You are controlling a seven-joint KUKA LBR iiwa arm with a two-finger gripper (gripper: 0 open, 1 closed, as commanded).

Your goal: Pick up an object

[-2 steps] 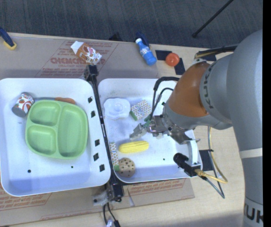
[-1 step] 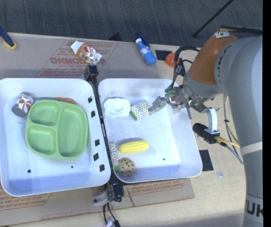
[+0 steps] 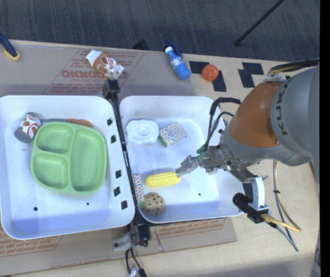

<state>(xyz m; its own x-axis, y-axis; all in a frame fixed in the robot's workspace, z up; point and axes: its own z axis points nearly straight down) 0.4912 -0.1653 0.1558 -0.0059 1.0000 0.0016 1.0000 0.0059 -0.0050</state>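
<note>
Cardboard-topped bench [image 3: 67, 77] over dark carpet [image 3: 124, 10]

You see dark grey carpet [image 3: 96, 7] across the top of the frame, and a tan bench [image 3: 303, 247] below it.

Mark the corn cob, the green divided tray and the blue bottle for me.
corn cob [image 3: 162, 180], camera view, middle of the yellow cob in the right bin.
green divided tray [image 3: 70, 156], camera view, ridge between its compartments, left bin.
blue bottle [image 3: 179, 67], camera view, its body, on the cardboard behind the bins.
</note>
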